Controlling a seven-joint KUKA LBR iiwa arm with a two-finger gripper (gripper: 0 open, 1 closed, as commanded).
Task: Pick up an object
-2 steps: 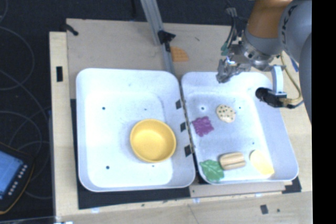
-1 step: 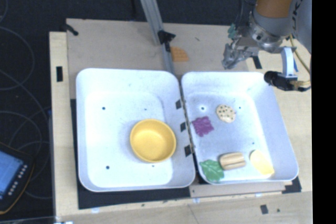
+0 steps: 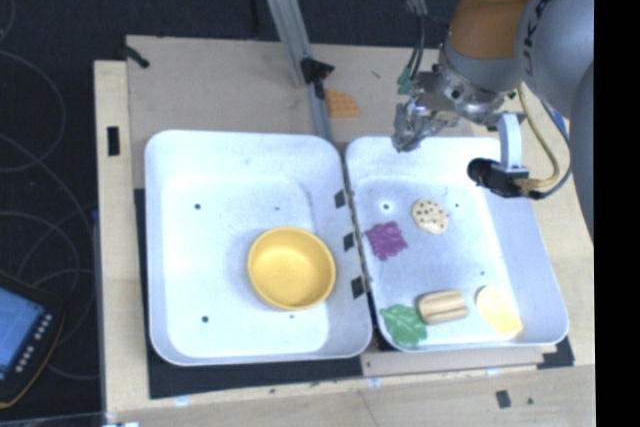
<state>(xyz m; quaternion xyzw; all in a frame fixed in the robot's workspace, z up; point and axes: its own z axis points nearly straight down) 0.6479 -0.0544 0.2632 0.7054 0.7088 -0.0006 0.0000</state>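
The claw (image 3: 408, 137) is hanging over the right bin's (image 3: 520, 235) far edge (grip state I cannot tell). Below it are lying a cookie (image 3: 430, 215), a purple piece (image 3: 386, 240) and a bread roll (image 3: 441, 306).

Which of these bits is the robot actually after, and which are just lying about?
Candidates for picking:
yellow bowl
speckled cookie
purple piece
green leafy piece
tan bread roll
pale yellow piece

Lying about:
orange patch
handheld screen
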